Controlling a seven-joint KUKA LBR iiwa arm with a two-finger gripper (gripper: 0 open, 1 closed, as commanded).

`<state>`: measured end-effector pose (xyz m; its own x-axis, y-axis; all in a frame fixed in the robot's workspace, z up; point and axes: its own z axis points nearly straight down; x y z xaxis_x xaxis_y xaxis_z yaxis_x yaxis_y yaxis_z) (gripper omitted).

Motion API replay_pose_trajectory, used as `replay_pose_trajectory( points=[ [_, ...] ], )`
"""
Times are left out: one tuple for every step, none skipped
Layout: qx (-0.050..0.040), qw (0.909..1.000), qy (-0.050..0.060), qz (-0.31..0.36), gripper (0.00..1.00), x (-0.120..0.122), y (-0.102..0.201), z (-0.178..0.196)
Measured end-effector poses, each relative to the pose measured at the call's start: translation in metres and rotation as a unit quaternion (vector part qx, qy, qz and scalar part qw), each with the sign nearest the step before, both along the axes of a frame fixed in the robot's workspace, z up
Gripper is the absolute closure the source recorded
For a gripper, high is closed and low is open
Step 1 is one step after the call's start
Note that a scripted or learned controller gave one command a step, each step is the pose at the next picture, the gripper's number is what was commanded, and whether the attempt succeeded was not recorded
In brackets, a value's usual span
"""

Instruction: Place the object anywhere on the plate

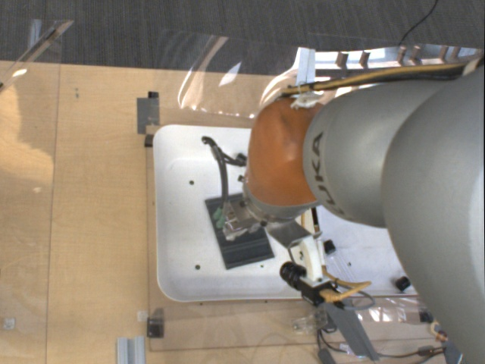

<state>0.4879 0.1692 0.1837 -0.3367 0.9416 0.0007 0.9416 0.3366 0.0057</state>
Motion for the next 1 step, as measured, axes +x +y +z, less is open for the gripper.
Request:
replay_pose_trajectory(
  points=[
    [0.0039, 0.9976, -0.006, -0.07, 1.0, 0.041, 0.0593, -0.0912]
  ],
)
